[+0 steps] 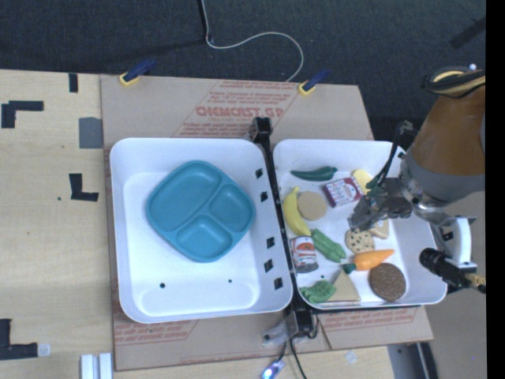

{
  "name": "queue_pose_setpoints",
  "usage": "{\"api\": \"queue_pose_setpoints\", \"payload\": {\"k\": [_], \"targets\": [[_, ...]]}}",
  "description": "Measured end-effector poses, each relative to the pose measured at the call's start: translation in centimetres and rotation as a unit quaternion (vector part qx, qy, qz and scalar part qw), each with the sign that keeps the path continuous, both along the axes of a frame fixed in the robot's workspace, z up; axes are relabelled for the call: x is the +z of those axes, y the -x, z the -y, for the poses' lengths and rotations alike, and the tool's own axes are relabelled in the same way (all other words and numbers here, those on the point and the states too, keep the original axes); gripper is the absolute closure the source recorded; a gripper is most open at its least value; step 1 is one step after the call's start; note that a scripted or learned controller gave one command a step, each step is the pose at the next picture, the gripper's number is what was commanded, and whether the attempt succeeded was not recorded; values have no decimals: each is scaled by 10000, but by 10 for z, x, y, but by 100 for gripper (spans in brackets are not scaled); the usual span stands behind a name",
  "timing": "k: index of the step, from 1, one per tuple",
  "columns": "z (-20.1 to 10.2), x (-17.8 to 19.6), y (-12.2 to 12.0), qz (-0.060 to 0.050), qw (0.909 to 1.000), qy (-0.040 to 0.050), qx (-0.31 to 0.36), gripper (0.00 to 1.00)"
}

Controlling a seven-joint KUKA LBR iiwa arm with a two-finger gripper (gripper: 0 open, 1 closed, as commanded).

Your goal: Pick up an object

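Note:
The right bin [410,152] holds several toy foods: a green pepper [314,174], a banana [293,214], a tan round cookie [312,205], a purple packet [342,190], a small can [304,253], a green pickle [327,245], an orange carrot [371,260], a brown round patty [387,281] and a chip cookie [359,239]. My gripper [369,214] hangs low over the bin's right half, just above the chip cookie and beside the purple packet. Its fingertips are dark and blurred against the items.
The left bin [130,212] bears a blue divided plate [201,209]. A black divider with clips [272,212] runs between the bins. The arm's orange band [450,125] fills the right side. A white cable [260,42] lies on the dark floor behind the cardboard base.

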State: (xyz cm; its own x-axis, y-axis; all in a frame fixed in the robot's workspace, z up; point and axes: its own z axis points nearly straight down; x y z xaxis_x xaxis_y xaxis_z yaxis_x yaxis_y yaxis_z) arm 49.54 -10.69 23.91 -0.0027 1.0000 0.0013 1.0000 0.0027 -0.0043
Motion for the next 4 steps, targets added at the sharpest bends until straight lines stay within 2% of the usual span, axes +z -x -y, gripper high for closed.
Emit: {"api": "queue_pose_setpoints", "payload": {"k": [1,2,3,4], "targets": [[-54,-58,-58,12,10000,3,18,100],[-104,-56,14,-23,10000,-7,7,100],[-180,-56,9,4,10000,-9,35,100],[-208,-27,-39,38,10000,2,10,100]]}}
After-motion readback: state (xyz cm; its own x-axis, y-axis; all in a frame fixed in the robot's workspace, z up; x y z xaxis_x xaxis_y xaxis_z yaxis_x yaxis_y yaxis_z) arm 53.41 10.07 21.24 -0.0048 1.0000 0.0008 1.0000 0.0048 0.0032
